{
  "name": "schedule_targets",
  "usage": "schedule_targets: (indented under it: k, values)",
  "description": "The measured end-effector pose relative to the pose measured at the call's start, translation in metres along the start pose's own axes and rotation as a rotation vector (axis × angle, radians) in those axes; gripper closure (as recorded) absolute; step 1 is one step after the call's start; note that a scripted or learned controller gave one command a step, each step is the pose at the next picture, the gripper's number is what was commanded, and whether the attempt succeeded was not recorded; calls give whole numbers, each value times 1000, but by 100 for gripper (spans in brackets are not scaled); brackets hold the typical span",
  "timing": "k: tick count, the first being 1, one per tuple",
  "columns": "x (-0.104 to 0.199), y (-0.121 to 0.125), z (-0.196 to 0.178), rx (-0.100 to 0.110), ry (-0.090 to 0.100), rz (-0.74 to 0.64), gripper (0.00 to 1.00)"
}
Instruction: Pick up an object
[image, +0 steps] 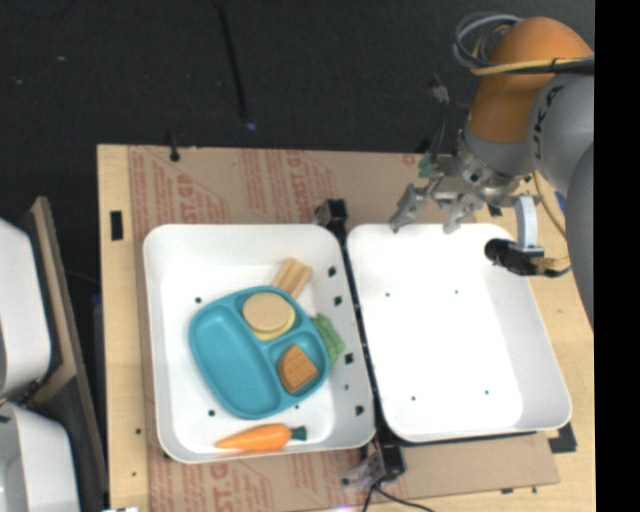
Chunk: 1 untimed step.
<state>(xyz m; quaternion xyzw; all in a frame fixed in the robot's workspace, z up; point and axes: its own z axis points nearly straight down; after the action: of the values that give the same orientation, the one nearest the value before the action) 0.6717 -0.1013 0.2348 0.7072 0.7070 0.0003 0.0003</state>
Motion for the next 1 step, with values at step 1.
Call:
schedule_targets:
  k: [1]
  values:
    - [11, -8, 13, 1, 0, 0, 0]
